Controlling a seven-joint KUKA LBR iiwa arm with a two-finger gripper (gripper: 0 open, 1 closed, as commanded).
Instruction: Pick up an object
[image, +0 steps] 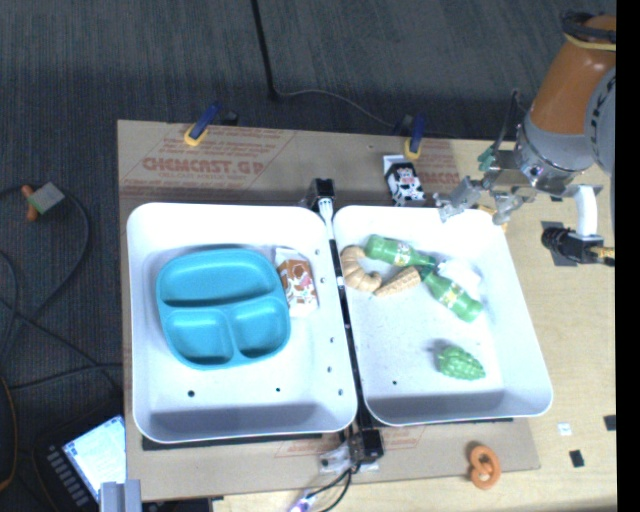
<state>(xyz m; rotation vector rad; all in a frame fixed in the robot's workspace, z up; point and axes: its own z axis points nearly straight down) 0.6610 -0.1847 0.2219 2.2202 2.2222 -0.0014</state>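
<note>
the left bin (150, 300) holds a blue divided tray (220, 305) with a small packet (297, 281) beside it. the right bin (520, 340) holds a croissant (356, 268), two green bottles (398, 251) (452, 294) and a green bumpy toy (459, 362). the claw (480, 200), fingers apart and holding nothing, hovers over that bin's far right corner.

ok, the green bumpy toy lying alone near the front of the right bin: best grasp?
Probably a top-down pinch across the short width of the green bumpy toy, at its middle. It lies flat with its long axis roughly left-right and bare floor of the right bin all around it, so fingers can likely drop on both sides. Its lumpy surface may slip.
</note>
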